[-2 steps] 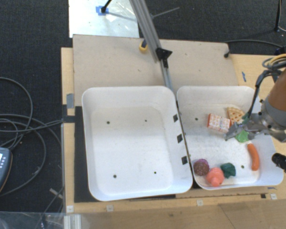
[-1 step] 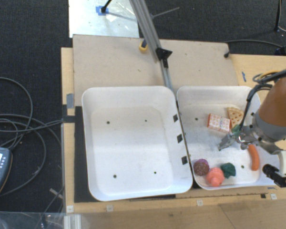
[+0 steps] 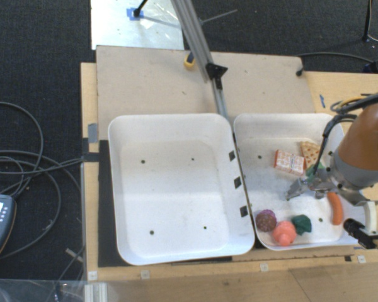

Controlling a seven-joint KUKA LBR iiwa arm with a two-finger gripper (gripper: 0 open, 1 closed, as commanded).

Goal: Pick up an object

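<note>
- The task names no particular object, so I take the nearest candidate: a small orange carrot-shaped toy (image 3: 334, 207) lying in the right-hand shallow white plastic bin (image 3: 258, 131), close to that bin's right wall and towards its front edge.
- Its long axis runs roughly from the back of the bin to the front, tilted a little.
- My end effector (image 3: 300, 188) sits low in the same bin, its grey metal fingers pointing towards the bin's middle. The carrot lies just beside it, on the arm's side and slightly nearer the front, so it is behind the fingertips, not ahead of them.
- I see nothing between the fingers; I cannot tell how wide they stand, as they blur together at this size.
- I judge the next move needs a pull back towards the right wall before closing, or a different target.
- Other options: a red-and-white printed box (image 3: 289, 162) just behind the fingertips, a tan waffle-patterned piece (image 3: 310, 150) beside it.
- Along the front: a dark purple ball (image 3: 266, 219), a salmon-pink rounded toy (image 3: 285, 233), a dark green lump (image 3: 302, 223).
- The left-hand white bin (image 3: 123, 168) shares the worktop (image 3: 151, 80).
</note>
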